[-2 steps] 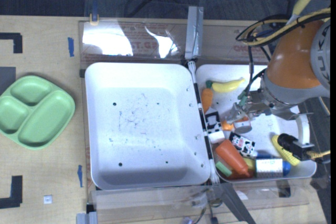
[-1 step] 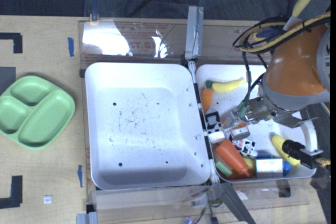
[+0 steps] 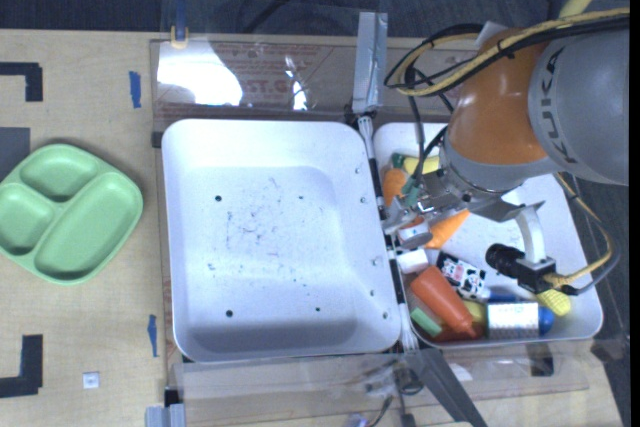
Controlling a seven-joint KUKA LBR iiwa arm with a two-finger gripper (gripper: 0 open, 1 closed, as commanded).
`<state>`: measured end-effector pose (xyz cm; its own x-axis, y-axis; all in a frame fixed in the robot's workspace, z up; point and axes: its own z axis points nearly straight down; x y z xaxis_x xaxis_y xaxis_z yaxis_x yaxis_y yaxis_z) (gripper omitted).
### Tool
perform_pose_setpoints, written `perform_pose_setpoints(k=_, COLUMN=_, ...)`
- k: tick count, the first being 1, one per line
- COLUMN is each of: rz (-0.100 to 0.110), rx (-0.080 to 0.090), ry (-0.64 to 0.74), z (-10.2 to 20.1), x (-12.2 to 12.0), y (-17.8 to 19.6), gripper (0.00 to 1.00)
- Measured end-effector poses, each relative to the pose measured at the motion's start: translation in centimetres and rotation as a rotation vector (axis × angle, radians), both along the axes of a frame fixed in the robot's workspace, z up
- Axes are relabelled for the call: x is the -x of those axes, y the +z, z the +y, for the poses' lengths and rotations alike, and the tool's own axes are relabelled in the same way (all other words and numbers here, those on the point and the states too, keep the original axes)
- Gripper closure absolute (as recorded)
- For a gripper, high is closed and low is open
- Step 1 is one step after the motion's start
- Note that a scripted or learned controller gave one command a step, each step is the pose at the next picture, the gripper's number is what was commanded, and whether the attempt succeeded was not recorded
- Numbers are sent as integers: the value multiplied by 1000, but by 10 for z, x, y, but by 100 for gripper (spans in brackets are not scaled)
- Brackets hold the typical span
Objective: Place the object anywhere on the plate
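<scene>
Nearest you, the grey arm with its orange band [image 3: 500, 120] hangs over the right white bin [image 3: 585, 315], its tool [image 3: 415, 215] down among the clutter by the divider; you cannot tell how the tool stands. Judge this the picking step. A glossy orange carrot-shaped toy [image 3: 440, 300] lies just below, beside a black-and-white dice block [image 3: 462, 277]. Next calls for a secure lift, then a long carry across the large left white bin [image 3: 270, 235] to the green sectioned plastic plate [image 3: 65, 210] on the counter [image 3: 80, 335].

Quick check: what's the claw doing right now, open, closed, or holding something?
Claw: low over the right bin among the toys; open or closed cannot be told, and no grasp is visible.
</scene>
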<state>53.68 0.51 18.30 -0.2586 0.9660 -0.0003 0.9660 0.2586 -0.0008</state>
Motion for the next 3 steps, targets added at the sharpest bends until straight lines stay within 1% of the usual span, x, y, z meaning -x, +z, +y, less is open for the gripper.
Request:
perform_pose_setpoints(k=1, rz=0, rx=1, ry=-311, z=-40, x=-11, y=0, gripper=100)
perform_pose_setpoints(k=2, rz=1, rx=1, ry=-516, z=-32, x=-33, y=0, gripper=100)
perform_pose_setpoints(k=3, rz=5, rx=0, ry=-420, z=-21, x=12, y=0, gripper=100)
